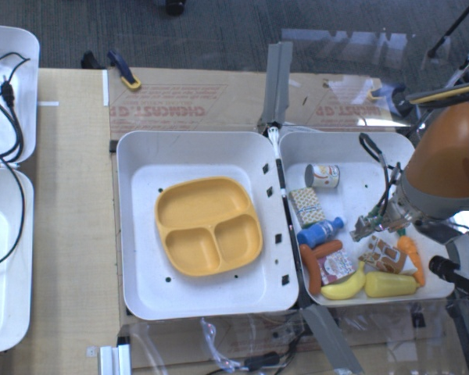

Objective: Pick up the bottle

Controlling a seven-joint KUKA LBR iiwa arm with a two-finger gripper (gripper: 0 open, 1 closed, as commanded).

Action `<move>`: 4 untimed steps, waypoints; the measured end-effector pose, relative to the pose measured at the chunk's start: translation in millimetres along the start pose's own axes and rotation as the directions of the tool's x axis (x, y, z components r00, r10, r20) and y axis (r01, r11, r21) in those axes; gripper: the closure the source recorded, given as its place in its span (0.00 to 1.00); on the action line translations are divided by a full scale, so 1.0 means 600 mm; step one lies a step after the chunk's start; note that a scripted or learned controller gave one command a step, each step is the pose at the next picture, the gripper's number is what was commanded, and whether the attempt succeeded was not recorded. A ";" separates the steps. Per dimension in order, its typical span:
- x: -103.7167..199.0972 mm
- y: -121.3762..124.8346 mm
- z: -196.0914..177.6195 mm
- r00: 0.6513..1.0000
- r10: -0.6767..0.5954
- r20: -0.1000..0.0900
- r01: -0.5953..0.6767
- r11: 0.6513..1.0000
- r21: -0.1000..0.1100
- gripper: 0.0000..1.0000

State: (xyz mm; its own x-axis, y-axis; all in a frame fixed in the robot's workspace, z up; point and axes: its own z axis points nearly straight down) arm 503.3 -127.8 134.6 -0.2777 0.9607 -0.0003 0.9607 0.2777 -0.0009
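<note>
The bottle (319, 231) lies on its side in the right bin (352, 143), a small blue one with a white band round its middle, cap pointing toward the arm. It sits between a patterned packet (306, 205) above and a red sausage-like toy (322, 251) just below. It looks like light, stiff plastic, probably smooth and apt to roll, so I would take it across the body at the white band, not at the narrow cap. The gripper (373, 225) hangs near it on the right, over a carton (382, 254) and carrot (412, 256) (whether its fingers are parted or closed I cannot tell). The cardboard (180, 98) behind carries mirrored red lettering, unreadable from here.
</note>
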 end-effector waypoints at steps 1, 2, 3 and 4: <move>-0.001 0.000 -0.014 1.000 0.003 0.000 -0.003 1.000 0.001 1.00; -0.001 0.000 -0.014 1.000 0.003 0.000 -0.003 1.000 0.001 0.00; 0.020 0.061 0.071 1.000 -0.026 0.005 0.026 1.000 0.000 0.00; 0.009 0.132 0.073 0.951 0.309 0.001 -0.309 0.951 0.001 0.00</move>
State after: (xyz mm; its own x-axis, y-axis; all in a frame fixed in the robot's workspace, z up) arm 577.9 -100.8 90.9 0.0326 0.9995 -0.0019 0.9995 -0.0326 -0.0023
